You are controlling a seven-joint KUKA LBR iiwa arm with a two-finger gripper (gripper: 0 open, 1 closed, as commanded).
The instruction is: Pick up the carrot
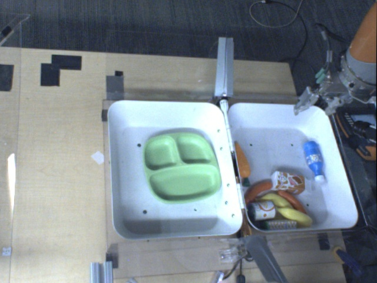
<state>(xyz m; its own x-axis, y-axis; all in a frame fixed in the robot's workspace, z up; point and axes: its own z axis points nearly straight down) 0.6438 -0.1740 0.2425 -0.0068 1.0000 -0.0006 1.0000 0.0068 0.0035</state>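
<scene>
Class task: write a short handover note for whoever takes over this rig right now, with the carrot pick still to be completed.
Gripper: above the right white bin's far right corner, holding nothing.
Small orange carrot: lying in the right bin against its left wall, beside the divider.
Nearby: blue plastic bottle, yellow banana and other packets at the bin's near side; green divided plate in the left white bin.
Done: nothing yet.
Left: reach to the carrot, grasp, lift.

Pale wood-look table (53, 175) with a matt grain, 2 smooth white plastic bins (121, 158), matt green plastic tray (181, 165), brushed metal rail (224, 66), glossy blue plastic bottle (314, 158)
</scene>
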